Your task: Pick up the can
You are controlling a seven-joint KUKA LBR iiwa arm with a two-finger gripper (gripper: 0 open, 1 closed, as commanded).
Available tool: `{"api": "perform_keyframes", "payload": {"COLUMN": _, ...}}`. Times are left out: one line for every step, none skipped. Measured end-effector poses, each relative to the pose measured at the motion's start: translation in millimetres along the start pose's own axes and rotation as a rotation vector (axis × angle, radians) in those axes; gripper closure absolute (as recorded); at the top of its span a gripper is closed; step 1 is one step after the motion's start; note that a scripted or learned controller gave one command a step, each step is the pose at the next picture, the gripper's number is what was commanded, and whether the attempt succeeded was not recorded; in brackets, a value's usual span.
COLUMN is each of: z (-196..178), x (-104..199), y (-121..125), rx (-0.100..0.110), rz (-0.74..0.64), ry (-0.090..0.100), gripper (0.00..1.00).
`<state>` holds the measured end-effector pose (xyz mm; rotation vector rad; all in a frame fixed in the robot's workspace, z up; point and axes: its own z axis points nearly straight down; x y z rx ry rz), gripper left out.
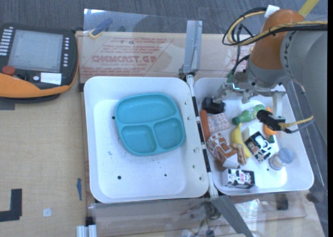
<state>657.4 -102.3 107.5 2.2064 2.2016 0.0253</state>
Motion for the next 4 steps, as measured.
{"api": "perform_keyframes", "payload": {"z": 22.6, "x": -56.0, "y": 2.7, "rx": 0.026, "rz": 0.174, "ry": 0.002, "gripper": 0.0}}
{"api": "perform_keyframes", "payload": {"z": 16.0, "x": -75.0, "y": -66.6, "rx": 0.02, "rz": 0.21, "ry": 0.011, "gripper": 0.0}}
{"api": "perform_keyframes", "payload": {"z": 17.5, "x": -38.5, "y": -109.7, "rx": 0.025, "rz": 0.429, "ry": 0.001, "gripper": 0.0}}
{"api": "perform_keyframes", "payload": {"z": -78.8, "x": 12.9, "y": -25.5, "rx": 0.029, "rz": 0.605, "ry": -0.003, "gripper": 0.0}}
